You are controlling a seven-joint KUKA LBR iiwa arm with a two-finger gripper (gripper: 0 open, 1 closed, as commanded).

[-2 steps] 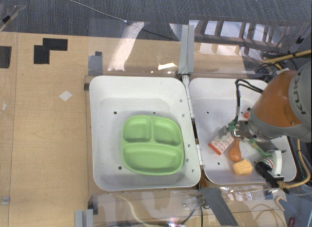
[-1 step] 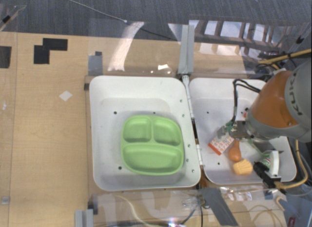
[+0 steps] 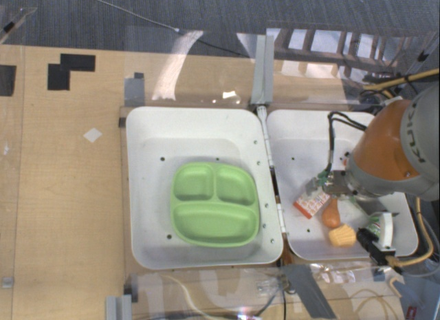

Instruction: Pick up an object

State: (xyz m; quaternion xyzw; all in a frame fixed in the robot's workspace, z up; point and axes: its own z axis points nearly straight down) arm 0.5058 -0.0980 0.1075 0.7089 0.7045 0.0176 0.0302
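Note:
My gripper (image 3: 322, 188) hangs low in the right bin (image 3: 302, 140), below the arm's orange band (image 3: 385, 150). It is directly above the upper edge of a small red and white packet (image 3: 311, 206). An orange carrot-like piece (image 3: 331, 215) lies just right of the packet, and a yellow chunk (image 3: 342, 236) lies below that. A green and white item (image 3: 379, 226) sits near the bin's right side, partly under the arm. The wrist hides whatever is between the gripper and the packet.
The left bin (image 3: 148, 140) holds a green divided plate (image 3: 214, 204). A raised rim (image 3: 269, 174) separates the two bins. Black cables (image 3: 333, 140) run along the arm over the right bin's far part. Wooden bench surface (image 3: 62, 174) lies to the left.

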